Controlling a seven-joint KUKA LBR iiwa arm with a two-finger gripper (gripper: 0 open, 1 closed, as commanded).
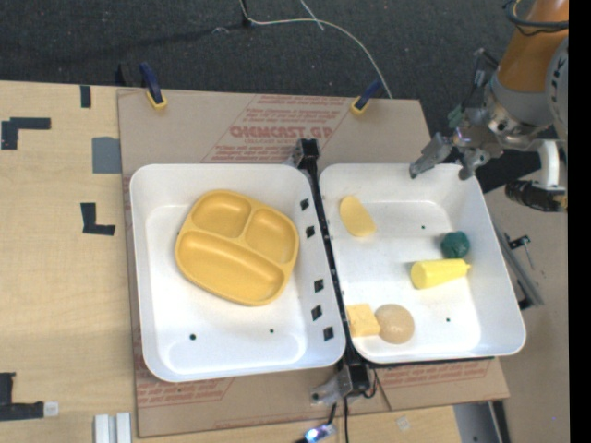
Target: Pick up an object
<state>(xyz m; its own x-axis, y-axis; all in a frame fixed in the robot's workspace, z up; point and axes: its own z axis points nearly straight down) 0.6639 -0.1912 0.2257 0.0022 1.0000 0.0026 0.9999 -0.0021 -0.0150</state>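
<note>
Jaws point(445, 161) spread wide, holding nothing, above rt bin's point(494, 247) glossy white rim.

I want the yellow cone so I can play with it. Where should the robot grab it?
Probably across the wide end of the cone, coming straight down from above. It lies on its side in the right bin, narrowing toward the right, so the thick left part gives the hand more to pinch. The green ball sits close behind.
</note>
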